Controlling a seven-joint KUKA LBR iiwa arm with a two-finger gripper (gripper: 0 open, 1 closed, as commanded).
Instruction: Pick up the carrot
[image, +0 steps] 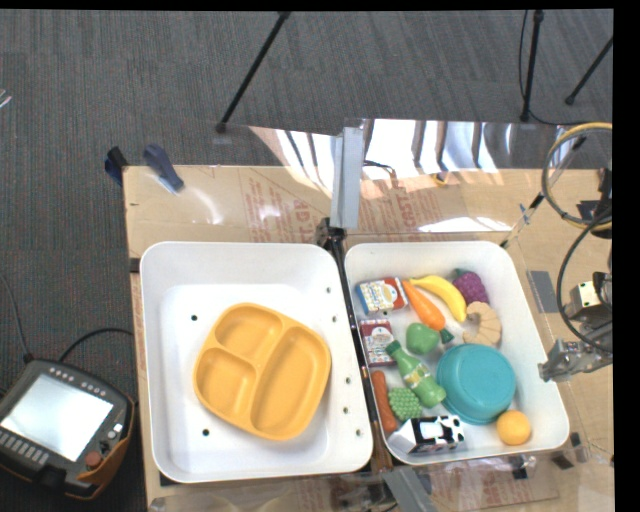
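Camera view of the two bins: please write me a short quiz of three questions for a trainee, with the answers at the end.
1. True or false: the yellow plate lies right beside the carrot.
2. Which thing lies closest to the carrot? A) banana B) orange ball C) cow toy
3. Fill in: the bin that holds the teal bowl is on the view's ___ side.

Key: 1 false (the plate is alone in the other bin); 2 A; 3 right.
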